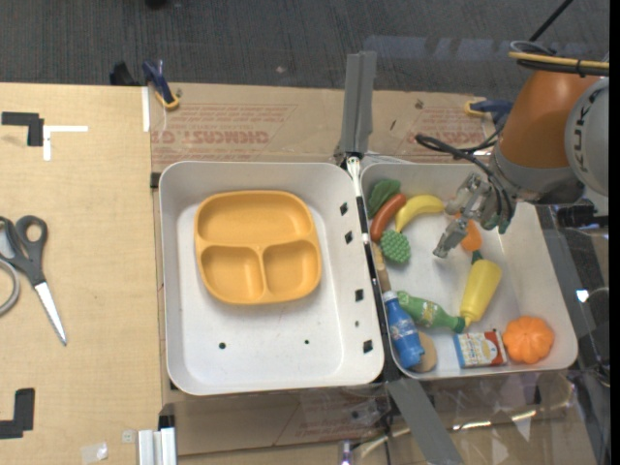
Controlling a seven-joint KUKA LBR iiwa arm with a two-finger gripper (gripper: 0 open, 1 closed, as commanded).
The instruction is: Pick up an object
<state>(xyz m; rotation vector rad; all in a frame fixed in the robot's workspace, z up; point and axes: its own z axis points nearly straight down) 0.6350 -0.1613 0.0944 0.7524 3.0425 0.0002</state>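
My gripper (459,229) hangs over the right bin (552,260), in its upper middle, fingers spread and pointing down-left with nothing clearly between them. A small orange piece (472,240) lies right beside the right finger. A banana (418,208) sits just left of the gripper, and a yellow squeeze bottle (480,291) lies just below it. Further left are a red pepper (386,211), a green leafy item (385,190) and a green knobbly ball (394,248). Along the front lie a green bottle (431,310), a blue bottle (402,332), a small carton (477,349) and an orange fruit (529,339).
The left bin (184,337) holds a yellow divided plate (259,245). Scissors (34,269) lie on the wooden bench at far left. A grey divider post (358,105) stands between the bins at the back. The arm's orange band (542,114) fills the upper right.
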